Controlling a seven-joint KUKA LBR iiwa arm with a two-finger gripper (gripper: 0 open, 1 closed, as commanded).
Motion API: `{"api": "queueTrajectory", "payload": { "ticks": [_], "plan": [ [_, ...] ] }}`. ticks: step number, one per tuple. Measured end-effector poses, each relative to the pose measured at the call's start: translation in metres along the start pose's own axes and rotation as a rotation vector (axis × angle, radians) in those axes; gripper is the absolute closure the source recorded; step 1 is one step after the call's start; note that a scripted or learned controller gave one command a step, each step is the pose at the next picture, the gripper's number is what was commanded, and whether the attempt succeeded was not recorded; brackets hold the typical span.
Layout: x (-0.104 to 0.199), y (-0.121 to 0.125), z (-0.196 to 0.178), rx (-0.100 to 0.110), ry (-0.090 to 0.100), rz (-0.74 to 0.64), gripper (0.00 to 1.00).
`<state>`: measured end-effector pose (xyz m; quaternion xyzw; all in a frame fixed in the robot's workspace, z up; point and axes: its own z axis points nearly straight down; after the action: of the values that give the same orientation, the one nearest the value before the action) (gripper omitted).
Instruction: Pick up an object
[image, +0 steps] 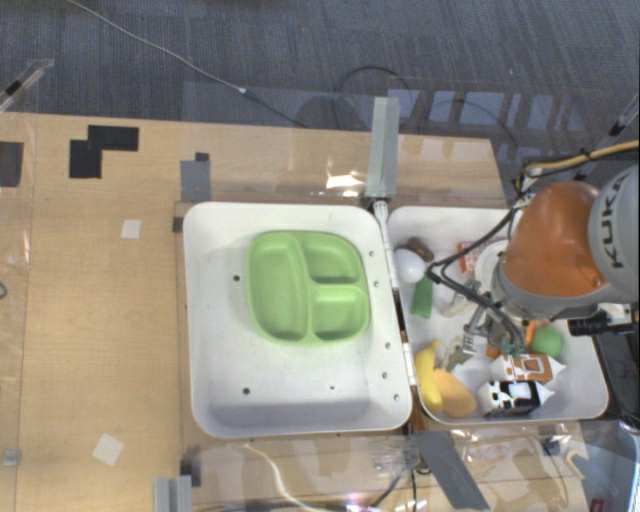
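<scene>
Presently the gripper (472, 338) is seen low in the right bin (600, 395), near its front edge, above a banana (428, 366); finger state cannot be told.

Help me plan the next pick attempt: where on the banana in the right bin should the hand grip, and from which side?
Grip the banana across its narrow width near the upper half, coming from straight above. It lies flat along the bin's left wall, its lower end against a yellow-orange object, so side approaches look blocked.

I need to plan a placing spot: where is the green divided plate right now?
The green divided plate lies in the left bin, towards its upper middle, left of the rim shared with the right bin.
</scene>
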<state>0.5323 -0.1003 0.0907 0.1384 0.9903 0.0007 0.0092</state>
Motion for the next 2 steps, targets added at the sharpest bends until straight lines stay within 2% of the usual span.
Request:
{"api": "queueTrajectory", "payload": {
  "ticks": [1, 2],
  "plan": [
    [-0.097, -0.014, 0.004, 0.002, 0.003, 0.047, 0.00],
    [-0.117, 0.029, 0.005, 0.001, 0.007, 0.141, 0.00]
  ]
}}
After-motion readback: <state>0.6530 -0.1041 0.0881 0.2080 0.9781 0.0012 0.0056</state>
